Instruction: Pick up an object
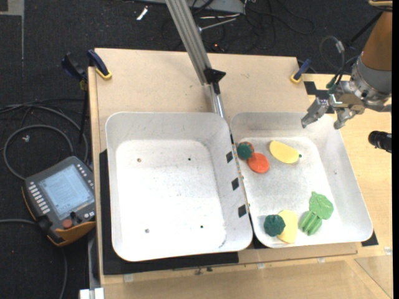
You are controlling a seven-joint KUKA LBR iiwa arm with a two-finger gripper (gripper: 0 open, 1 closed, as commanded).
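the arm comes in from the right and its gripper (pixel 328 114) hangs over the far right corner of the right bin (pixel 349 185), above the rim. the two fingers (pixel 313 113) are spread apart, with bare bin and counter (pixel 156 80) showing between them; nothing is in its grasp

all the pickable things lie in the right bin. near its left wall, toward the far end, a small dark green and red piece (pixel 245 149) sits touching an orange-red round piece (pixel 259 163) just in front of it. beside them to the right lies a yellow oblong piece (pixel 284 152), tilted, apart from the orange one by a small gap. these three are nearer the gripper than the rest, but none is under it

at the near end of the same bin there is a second cluster: a dark green ball-like piece (pixel 274 225) touching a pale yellow piece (pixel 288 227), and just right of those a bright green leafy piece (pixel 317 212)

the left bin (pixel 165 185) sits beside the right one, their edges overlapping in the middle. a grey handheld pendant (pixel 61 195) lies on the dark floor to the left of the counter
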